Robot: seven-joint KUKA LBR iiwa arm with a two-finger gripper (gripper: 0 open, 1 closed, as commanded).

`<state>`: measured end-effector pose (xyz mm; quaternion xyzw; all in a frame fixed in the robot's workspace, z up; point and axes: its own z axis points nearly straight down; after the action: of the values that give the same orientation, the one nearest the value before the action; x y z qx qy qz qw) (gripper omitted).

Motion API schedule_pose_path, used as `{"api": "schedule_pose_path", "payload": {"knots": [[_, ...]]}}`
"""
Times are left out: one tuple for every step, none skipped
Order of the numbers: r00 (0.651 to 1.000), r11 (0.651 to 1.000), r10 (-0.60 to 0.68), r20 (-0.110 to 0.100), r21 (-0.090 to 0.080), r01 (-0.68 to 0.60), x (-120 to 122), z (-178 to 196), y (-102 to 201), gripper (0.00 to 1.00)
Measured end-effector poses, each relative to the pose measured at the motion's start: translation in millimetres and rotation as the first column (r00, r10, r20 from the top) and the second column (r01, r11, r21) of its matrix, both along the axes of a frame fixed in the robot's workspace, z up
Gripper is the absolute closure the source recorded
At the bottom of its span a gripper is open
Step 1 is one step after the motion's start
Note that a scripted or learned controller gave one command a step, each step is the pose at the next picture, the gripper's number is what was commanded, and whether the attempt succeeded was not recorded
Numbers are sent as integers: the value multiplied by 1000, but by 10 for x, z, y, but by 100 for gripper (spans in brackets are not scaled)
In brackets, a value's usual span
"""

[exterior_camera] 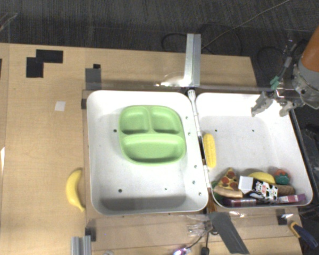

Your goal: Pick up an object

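The task names no one object; the candidates lie in the right bin (287, 142). A yellow corn cob (209, 150) lies against that bin's left wall, its long axis running near to far, apart from the rest; along the near wall sits a cluster touching one another: a toy pizza slice (228, 181) at the left end, a dark flat bar (239, 193) under it lying left to right, a small white box (246, 184), a yellow toy banana (261, 177) curving left to right, a black-and-white printed packet (265, 189) whose writing is too small to read, a green and red piece (281, 176) at the right, and a purple stick (287, 199) lying left to right along the wall. The jaws (273, 104) hang over the far part of the right bin, near its far wall, well apart from both the corn and the cluster; the two fingers (259, 104) stand spread, with nothing between them and touching nothing; the grey arm with its orange band (315, 52) comes in from the right. The left bin (95, 142) holds a green divided plate (151, 133) with three compartments, lying flat near its middle. On the wooden surface (37, 142), just left of the left bin near its front corner, lies a second yellow banana (74, 189), long axis near to far.
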<state>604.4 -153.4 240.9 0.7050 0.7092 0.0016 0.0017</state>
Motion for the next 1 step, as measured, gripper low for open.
{"api": "schedule_pose_path", "payload": {"knots": [[989, 989, 151, 1, -1, -151, 202, -623, 278, 0]]}}
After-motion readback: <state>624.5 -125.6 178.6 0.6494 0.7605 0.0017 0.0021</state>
